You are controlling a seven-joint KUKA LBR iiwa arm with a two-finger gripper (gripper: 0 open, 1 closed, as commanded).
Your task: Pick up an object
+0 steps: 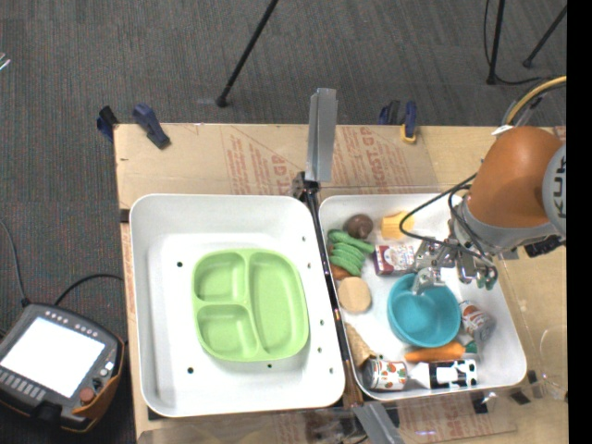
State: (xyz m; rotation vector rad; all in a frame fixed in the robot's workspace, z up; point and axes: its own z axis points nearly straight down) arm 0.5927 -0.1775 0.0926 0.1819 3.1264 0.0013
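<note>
Jaws [435, 271] hang over the far rim of the teal bowl [424, 314] in the right bin [513, 354]; whether they stand wide or narrow I cannot tell, since the metal fingers blur together against the bowl, and nothing is seen gripped between them. On the arm [513, 178], part of a dark printed word, "KU", reads at the view's right edge. Just left of the bowl lies a round tan biscuit-like disc [353, 295], with green pea pods [350, 245] and a brown ball [359, 225] beyond it, and a red-labelled packet [395, 258] whose print is too small to read. On the near side of the bowl lie an orange carrot [435, 352], a black-and-white carton [453, 374] and a small can [388, 374], both with unreadable labels. The bowl is crowded on every side. Left of it, the other bin [153, 248] holds a green divided plate [250, 303] with open white floor all round. Red mirrored lettering marks the cardboard on the worktop [231, 155].
</note>
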